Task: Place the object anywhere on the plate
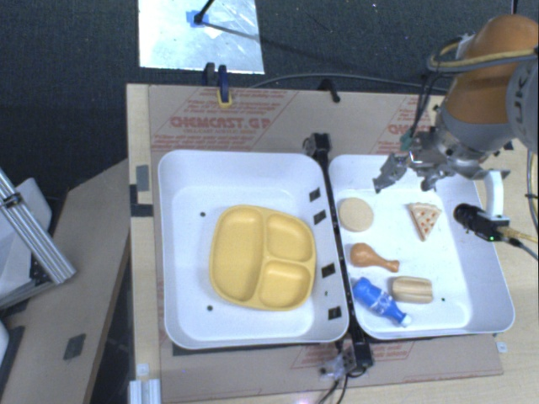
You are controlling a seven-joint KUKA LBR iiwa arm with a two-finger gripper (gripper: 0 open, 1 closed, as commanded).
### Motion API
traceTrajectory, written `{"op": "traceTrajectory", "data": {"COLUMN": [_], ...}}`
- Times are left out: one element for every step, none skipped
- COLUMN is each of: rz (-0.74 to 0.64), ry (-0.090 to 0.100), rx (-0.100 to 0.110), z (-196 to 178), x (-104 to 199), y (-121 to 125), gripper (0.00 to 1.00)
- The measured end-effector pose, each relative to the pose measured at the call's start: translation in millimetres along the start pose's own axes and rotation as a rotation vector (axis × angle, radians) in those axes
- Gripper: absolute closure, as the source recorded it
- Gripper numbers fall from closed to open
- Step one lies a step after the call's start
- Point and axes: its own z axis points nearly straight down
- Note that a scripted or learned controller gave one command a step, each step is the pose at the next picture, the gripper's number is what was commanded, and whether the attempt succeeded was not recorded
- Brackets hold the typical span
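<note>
Two white bins (189,225). One yellow divided plate (261,257). Five toy foods: one cookie (355,215), pizza slice (424,220), drumstick (372,257), bread loaf (412,289), blue bottle (378,300).

The bench (253,112) is a flat brown board with red letters on it. 2 white bins sit on it side by side, and they touch in the middle. The left bin (189,225) is bigger. The right bin (480,289) is smaller. A small yellow and blue clamp (222,85) sits at the back edge.
</note>
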Motion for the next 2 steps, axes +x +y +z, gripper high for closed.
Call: {"op": "traceTrajectory", "data": {"rz": [-0.002, -0.001], "ry": [-0.001, -0.001], "rx": [-0.012, -0.011], "z": [-7.6, 37.3], "x": [0.1, 0.8], "y": [2.2, 11.2], "gripper": [0.00, 0.00]}}
